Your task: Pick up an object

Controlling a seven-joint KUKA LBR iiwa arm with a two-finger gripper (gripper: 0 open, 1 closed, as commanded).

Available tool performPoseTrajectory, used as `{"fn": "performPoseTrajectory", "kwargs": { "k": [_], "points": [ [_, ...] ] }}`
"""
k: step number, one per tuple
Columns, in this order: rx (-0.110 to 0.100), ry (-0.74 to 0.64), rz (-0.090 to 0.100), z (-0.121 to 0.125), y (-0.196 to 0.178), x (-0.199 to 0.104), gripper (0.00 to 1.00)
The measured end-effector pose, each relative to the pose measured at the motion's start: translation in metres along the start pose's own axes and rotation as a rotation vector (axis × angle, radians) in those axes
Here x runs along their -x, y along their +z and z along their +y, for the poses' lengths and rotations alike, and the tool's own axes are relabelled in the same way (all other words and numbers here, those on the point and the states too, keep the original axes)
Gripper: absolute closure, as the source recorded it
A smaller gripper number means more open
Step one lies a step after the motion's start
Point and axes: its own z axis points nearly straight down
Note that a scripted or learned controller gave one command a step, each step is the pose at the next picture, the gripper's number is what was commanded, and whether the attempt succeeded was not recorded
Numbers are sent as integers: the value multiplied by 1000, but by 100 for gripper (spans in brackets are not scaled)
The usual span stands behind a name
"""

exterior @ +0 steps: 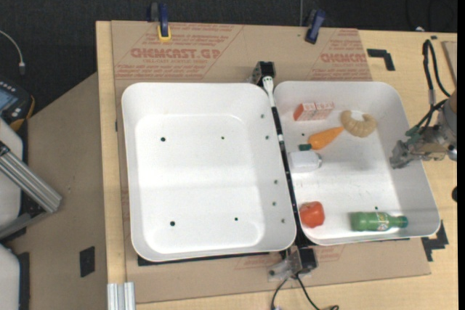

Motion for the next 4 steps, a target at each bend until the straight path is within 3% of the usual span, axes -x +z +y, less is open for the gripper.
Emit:
{"fn": "performPoseTrajectory", "kwargs": {
  "k": [1,2,3,4],
  "points": [
    [2,-8,2,34,-24,-61,100],
    [-2,-2,2,32,-23,-57,0],
    [-8,3,4,-6,14,-5,0],
    [-1,0,1,-3,1,-7,100]
  ]
}}
